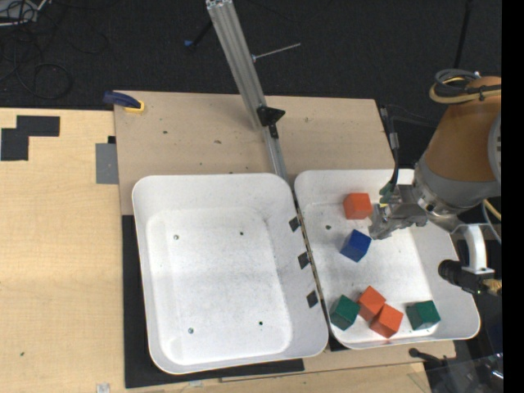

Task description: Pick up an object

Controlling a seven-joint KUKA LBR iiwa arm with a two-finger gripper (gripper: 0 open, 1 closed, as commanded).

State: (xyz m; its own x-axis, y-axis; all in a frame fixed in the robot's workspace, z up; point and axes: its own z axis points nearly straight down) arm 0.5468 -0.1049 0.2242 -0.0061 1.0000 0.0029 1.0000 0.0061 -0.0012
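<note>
The right bin (409, 318) holds several small blocks. An orange block (357, 205) lies near its back, and a blue block (355, 246) sits just in front of it. Along the front lie a green block (345, 311), two orange blocks (372, 301) (387, 320) touching each other, and another green block (422, 314). My gripper (385, 222) hangs low over the bin, just right of the orange and blue blocks, between them. Nothing shows between its fingers.
The left bin (221, 268) stands beside the right one, with black clips along the shared wall (301, 236). A slanted aluminium rail (246, 80) rises behind the bins. The arm's orange band (463, 142) and cables stand at the right.
</note>
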